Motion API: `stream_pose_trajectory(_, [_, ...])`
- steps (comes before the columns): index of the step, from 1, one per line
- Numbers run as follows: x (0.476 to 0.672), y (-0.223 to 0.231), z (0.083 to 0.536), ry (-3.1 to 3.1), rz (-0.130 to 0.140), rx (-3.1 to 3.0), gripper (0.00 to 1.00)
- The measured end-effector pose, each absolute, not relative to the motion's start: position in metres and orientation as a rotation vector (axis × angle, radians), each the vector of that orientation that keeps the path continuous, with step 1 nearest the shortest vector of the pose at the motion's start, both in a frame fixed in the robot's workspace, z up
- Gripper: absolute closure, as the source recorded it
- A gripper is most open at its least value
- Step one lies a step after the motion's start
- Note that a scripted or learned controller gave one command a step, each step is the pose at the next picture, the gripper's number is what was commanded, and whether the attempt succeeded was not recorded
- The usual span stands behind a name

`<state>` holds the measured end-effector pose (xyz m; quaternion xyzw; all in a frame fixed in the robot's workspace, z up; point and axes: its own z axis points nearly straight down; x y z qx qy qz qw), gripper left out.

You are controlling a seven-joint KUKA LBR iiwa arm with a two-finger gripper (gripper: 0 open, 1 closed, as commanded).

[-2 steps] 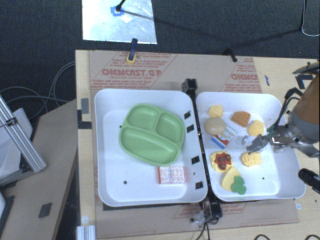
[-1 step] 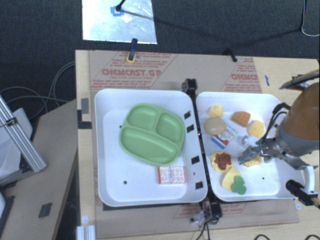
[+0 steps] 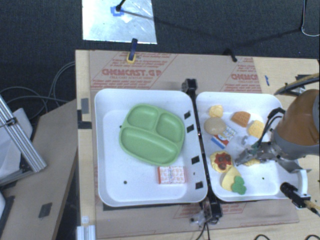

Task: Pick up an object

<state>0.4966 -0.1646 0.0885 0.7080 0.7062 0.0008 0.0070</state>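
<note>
Now | end effector (image 3: pixel 248 156) low in right bin (image 3: pixel 272 189) | grip state unclear

This looks like a robotics lab. The flat table (image 3: pixel 150 66), covered in brown board printed with red lettering, stands on dark blue-grey carpet (image 3: pixel 40 29). Left of the table lean silver aluminium framing rails (image 3: pixel 17 134), with loose grey cables (image 3: pixel 60 79) trailing between. Beyond the table's far edge a shiny square metal plate (image 3: pixel 119 14) lies on the carpet under a thin black stand.
</note>
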Motion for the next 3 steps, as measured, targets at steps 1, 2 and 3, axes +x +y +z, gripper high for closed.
stream_pose_trajectory(1, [0.501,-0.165,0.104,2.201,0.014,2.203,1.00])
stream_pose_trajectory(2, [0.493,-0.163,0.154,2.223,0.003,2.214,1.00])
stream_pose_trajectory(3, [0.489,-0.167,0.199,2.221,0.005,2.213,1.00])
